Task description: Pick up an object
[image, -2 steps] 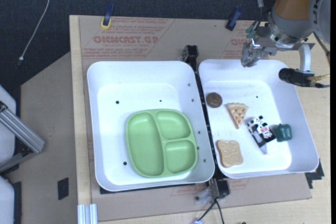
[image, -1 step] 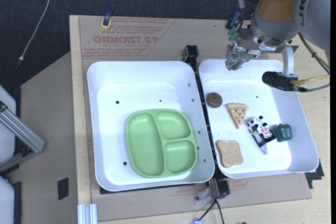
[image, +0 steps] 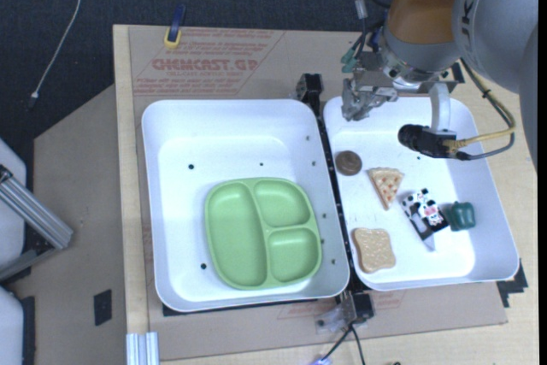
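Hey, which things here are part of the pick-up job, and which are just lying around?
For the job: gripper, brown cookie, pizza slice, toast slice, cow figure, dark green piece, all but the gripper in the right bin.

Lying about: green divided plate in the left bin, blue-yellow clip on the board.

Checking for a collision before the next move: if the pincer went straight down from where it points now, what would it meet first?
Probably the bare floor of the right bin near its far-left corner. The pincer hangs there, and the brown round piece lies nearer the camera, though depth is hard to judge.
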Action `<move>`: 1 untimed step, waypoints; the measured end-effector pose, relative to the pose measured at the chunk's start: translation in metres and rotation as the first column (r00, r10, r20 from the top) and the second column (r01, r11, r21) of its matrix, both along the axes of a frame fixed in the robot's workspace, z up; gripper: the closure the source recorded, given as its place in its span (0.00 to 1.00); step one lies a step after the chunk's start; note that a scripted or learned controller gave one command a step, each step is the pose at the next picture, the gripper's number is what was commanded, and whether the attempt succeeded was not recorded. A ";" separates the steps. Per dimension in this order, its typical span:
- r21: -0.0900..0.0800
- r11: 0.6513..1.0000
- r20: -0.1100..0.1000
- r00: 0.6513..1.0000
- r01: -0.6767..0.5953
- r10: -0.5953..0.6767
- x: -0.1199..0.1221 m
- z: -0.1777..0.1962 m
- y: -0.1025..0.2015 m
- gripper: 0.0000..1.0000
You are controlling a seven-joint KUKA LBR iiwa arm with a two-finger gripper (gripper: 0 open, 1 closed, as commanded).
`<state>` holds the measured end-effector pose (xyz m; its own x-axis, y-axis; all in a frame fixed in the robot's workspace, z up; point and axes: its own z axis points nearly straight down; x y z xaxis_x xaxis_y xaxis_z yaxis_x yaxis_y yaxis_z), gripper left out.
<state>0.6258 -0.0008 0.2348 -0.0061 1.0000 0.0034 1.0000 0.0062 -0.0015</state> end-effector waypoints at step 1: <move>0.000 1.000 -0.001 1.000 0.000 0.000 -0.012 0.006 0.053 1.00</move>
